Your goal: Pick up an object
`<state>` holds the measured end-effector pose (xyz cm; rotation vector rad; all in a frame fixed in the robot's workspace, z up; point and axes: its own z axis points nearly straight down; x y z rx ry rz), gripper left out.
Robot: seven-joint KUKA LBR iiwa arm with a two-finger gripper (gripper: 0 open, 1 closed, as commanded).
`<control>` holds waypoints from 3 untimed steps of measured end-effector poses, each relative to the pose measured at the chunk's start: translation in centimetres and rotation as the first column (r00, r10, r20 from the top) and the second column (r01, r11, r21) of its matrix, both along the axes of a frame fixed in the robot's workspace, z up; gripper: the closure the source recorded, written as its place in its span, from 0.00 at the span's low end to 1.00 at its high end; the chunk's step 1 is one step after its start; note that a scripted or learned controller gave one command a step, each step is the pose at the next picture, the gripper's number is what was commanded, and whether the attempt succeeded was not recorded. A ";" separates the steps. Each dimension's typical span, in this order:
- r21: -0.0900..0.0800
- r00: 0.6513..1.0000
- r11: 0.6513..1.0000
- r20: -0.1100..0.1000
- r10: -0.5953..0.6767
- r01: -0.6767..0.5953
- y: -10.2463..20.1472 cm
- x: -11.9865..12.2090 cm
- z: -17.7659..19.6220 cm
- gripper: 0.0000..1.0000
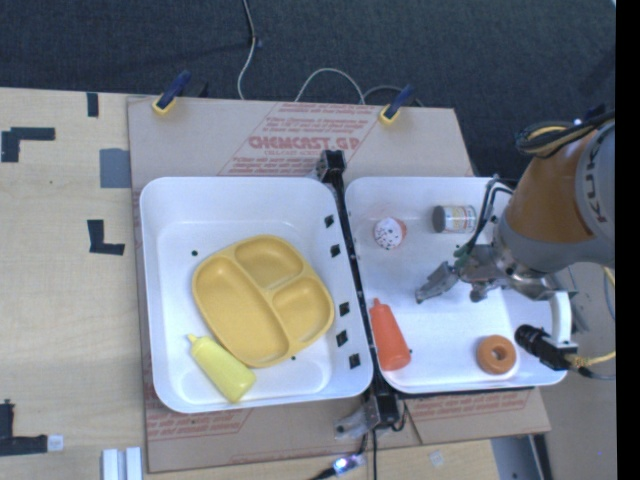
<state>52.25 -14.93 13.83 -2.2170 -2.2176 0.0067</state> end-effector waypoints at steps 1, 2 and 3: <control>-0.001 1.000 1.000 0.004 0.002 -0.002 0.0 0.1 1.3 1.00; -0.003 1.000 1.000 0.013 0.001 -0.001 -0.7 0.6 7.3 1.00; -0.001 1.000 1.000 0.008 0.001 -0.001 -0.6 0.7 8.4 1.00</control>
